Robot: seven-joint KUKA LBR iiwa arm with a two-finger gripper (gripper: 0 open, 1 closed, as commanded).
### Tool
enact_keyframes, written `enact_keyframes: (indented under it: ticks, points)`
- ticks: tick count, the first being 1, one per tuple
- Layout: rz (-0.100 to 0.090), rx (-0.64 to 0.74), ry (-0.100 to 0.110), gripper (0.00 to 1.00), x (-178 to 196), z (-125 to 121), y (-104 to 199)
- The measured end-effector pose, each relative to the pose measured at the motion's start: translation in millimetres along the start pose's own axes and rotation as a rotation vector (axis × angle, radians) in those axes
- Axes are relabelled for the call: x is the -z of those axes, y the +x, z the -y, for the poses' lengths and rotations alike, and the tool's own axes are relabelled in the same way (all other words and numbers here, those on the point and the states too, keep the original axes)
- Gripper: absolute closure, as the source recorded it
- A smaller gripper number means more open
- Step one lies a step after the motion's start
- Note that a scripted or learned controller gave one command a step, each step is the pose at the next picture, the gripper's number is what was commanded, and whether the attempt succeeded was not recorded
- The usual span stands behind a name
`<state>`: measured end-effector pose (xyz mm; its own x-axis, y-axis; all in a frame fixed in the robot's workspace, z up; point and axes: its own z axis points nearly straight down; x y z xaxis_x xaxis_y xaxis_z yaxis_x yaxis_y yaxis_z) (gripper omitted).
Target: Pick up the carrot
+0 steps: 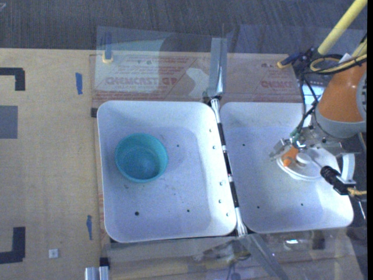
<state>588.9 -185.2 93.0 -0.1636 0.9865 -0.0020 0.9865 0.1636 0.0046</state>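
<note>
A small orange carrot (289,154) shows in the right bin (262,214), toward its upper right. My gripper (284,153) reaches in from the right and points left. It is shut on the carrot, whose orange body shows between the metal fingers (275,152). Most of the carrot is covered by the gripper's body. I cannot tell whether the carrot touches the bin floor or hangs just above it. The grey arm with its orange band (344,101) stands over the bin's right edge.
A teal bowl (141,157) stands upright in the left bin (175,226), at its left middle. A raised divider (224,168) separates the two bins. Cables and a yellow hose (344,22) hang at the upper right, near the arm.
</note>
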Motion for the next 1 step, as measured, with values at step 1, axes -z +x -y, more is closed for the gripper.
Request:
enact_keyframes:
  ticks: [1]
  points:
    - [-0.023, -0.119, -0.011, 0.00, -4.9, -6.0, -18.0]
